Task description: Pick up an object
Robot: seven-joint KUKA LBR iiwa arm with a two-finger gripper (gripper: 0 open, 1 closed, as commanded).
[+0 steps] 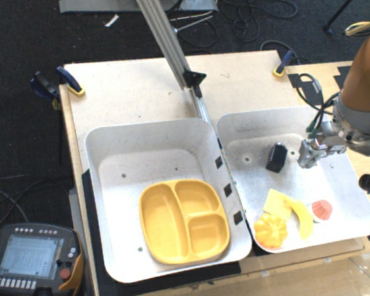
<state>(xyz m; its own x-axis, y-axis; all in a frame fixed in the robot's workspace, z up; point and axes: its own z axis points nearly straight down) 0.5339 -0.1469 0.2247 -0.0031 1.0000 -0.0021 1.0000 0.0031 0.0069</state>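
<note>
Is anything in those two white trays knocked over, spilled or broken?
Nothing stands out. The yellow divided plate lies flat in the left bin. In the right bin, a small black object, a yellow piece, an orange item and a small red item lie loose, with no spill or damage visible.

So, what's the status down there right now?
Gripper low in right bin, nothing seen held. Small black object just beside it. Yellow pieces nearer front, apart.

Divided tray point(183, 220) in left bin point(106, 153), small objects (four) in right bin point(249, 127)
</note>
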